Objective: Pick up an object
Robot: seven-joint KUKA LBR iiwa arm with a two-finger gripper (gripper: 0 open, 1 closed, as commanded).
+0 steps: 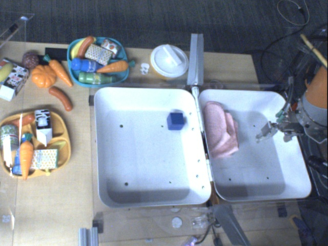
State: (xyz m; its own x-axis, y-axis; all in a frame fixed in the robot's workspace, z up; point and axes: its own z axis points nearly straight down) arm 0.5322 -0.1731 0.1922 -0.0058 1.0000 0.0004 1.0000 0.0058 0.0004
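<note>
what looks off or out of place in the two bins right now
Nothing looks spilled or damaged. The pink cloth lies crumpled against the left wall of the right bin, and the blue cube sits slightly askew in the left bin. The gripper hangs over the right bin, apart from the cloth.
</note>
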